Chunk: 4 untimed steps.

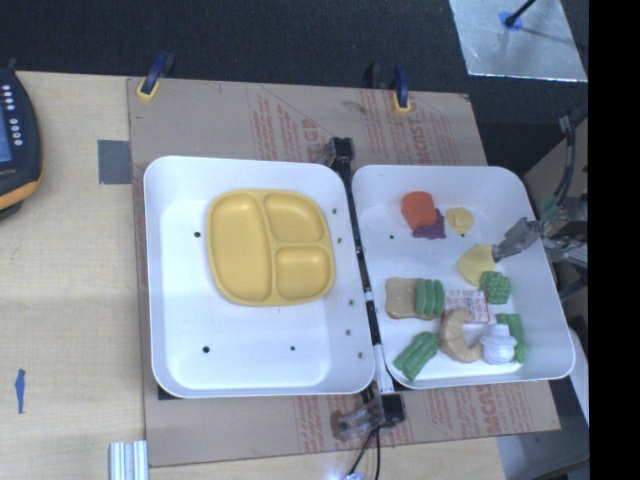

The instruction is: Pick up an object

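The right bin (380, 193) holds several toy foods. An orange block (418, 208) sits at the back beside a purple piece (432, 230) and a small yellow round (459, 219). A yellow wedge (476, 264) lies mid-right, with a green broccoli piece (494, 287) just in front of it. My gripper (512, 239) reaches in low from the right edge. Its tip is just right of the yellow wedge, close to it or touching it.
A yellow divided plate (270, 246) lies in the left bin (170, 348). Toward the front of the right bin are toast (400, 298), green pods (429, 297) (416, 354), a packet (468, 303), a round bread piece (461, 336) and a white item (498, 346).
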### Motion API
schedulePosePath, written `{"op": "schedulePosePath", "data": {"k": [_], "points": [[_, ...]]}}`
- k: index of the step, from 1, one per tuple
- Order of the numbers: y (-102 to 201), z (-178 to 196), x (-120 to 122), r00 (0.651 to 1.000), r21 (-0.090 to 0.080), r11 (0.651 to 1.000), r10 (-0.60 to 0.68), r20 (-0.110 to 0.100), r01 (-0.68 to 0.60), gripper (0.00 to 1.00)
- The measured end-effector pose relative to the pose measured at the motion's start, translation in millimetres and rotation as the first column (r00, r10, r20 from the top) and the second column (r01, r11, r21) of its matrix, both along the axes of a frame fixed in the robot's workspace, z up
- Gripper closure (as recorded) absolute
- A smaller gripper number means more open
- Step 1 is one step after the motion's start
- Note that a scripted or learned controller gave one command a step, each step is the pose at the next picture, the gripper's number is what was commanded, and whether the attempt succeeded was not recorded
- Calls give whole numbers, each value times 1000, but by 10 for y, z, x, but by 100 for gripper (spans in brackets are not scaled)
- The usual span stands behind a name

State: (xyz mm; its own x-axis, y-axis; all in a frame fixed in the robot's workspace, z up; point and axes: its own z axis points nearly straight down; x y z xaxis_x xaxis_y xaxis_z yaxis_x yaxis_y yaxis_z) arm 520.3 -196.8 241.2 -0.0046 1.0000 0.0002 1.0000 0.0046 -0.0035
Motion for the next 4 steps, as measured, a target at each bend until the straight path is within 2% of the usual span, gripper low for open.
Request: {"op": "schedulePosePath", "data": {"k": [1,2,3,4], "points": [[-149,-889,340,1000,-1,1000,0,0,0,0],[555,-1531,835,1000,3,1000,8,-1,-8,0],[46,-1179,1391,1000,-4,1000,2,9,-2,0],[595,-1325,502,1000,4,1000,0,-9,0,0]]}}
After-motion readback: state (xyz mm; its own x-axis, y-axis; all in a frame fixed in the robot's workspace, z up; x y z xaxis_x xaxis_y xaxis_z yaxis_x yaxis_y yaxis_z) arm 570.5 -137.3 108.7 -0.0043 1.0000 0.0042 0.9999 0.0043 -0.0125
